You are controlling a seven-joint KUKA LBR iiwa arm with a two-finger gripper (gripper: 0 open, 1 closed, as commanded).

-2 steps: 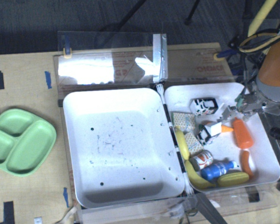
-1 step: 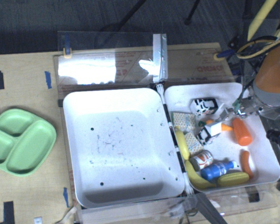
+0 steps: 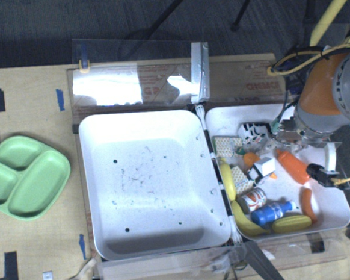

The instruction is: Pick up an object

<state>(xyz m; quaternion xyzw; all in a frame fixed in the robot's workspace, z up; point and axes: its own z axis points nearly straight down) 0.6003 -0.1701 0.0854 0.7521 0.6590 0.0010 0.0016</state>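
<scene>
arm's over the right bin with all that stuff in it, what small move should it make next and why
Probably a short descent toward the orange bottle-shaped object. The grey arm's wrist sits above the cluttered right white bin, close beside that object, which lies fairly clear of the blue bottle and yellow banana. Nothing looks grasped yet, so lowering comes first.

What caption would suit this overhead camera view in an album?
Grey robot arm reaching over the right bin crowded with toys, beside a green divided plate.

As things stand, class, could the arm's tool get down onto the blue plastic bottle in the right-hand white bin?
Probably yes. The blue plastic bottle lies on top near the front of the right-hand white bin, uncovered from above, though a yellow banana and a yellow-green oblong object crowd its sides. The arm already hangs over that bin.
</scene>
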